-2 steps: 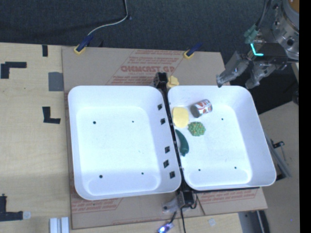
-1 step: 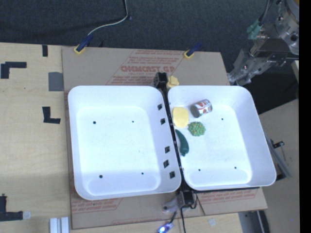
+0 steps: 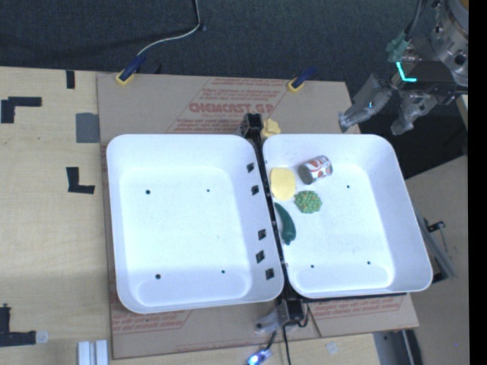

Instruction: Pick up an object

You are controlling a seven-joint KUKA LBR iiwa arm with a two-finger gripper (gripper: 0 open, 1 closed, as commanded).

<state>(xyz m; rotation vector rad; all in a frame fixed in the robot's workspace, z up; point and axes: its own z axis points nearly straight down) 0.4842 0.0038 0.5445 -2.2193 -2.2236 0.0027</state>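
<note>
White right bin (image 3: 380, 272) holds a small can (image 3: 315, 169), yellow piece (image 3: 282, 182), green ball (image 3: 307, 201) and dark green piece (image 3: 286, 223), clustered near the divider. Gripper (image 3: 378, 112) hangs beyond the bin's far rim, fingers spread, empty. Step judged: approach. Next: travel over one object, descend.

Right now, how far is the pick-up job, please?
Nothing looks done yet. The gripper is open and hangs above the far right corner of the right bin, with nothing between its fingers. The can, yellow object, green ball and dark green object all lie in that bin. Left: descend, close on one object, lift.
</note>
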